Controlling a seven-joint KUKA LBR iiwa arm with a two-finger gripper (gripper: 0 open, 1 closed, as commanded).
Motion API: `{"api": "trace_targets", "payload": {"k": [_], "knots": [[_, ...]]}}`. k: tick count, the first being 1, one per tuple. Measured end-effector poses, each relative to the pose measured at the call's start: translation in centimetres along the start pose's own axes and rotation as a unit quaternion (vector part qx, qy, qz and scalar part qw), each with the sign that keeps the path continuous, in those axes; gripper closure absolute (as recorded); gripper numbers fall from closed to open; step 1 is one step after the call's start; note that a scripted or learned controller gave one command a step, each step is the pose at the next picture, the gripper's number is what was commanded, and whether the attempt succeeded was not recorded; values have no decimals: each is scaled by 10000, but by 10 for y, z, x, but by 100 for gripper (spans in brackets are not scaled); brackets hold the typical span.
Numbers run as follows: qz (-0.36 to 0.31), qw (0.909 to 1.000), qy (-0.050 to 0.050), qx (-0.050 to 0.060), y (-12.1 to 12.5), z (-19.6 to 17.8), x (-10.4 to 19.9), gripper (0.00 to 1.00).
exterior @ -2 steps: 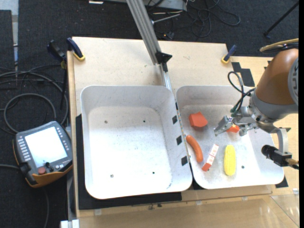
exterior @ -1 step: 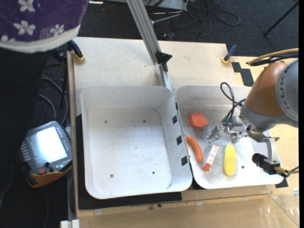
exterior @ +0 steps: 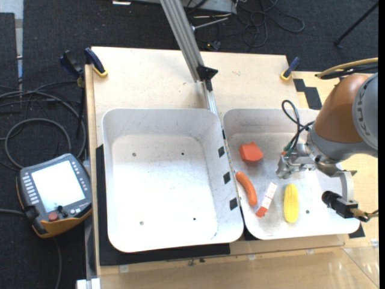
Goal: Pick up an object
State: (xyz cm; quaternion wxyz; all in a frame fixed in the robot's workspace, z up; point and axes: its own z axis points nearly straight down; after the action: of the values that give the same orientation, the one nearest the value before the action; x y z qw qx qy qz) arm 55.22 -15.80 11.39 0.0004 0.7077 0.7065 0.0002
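I'm at the approach step — gripper (exterior: 287,168) hangs over the right bin (exterior: 264,122), can't tell its state. Corn cob (exterior: 290,202) lies just below it; next I'd line up and descend.

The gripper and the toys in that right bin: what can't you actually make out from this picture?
- Gripper, camera view: too small and blurred to judge its grip, or whether it touches anything.
- Arm: cut off by the right edge.
- Right bin: its far right side is hidden under the arm.
- White stick with red tip: too small to identify.
- Orange block: shape blurred.
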Motion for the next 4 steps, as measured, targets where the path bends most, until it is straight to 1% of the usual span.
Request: {"api": "trace_targets", "payload": {"k": [1, 2, 3, 4], "knots": [[-18, 10000, -6, -18, -3, -44, 2, 100], [-24, 10000, -7, -22, 1, -87, 3, 100], [-25, 10000, -3, -9, 2, -99, 3, 100], [-48, 10000, 11, 11, -6, -92, 57, 100]]}}
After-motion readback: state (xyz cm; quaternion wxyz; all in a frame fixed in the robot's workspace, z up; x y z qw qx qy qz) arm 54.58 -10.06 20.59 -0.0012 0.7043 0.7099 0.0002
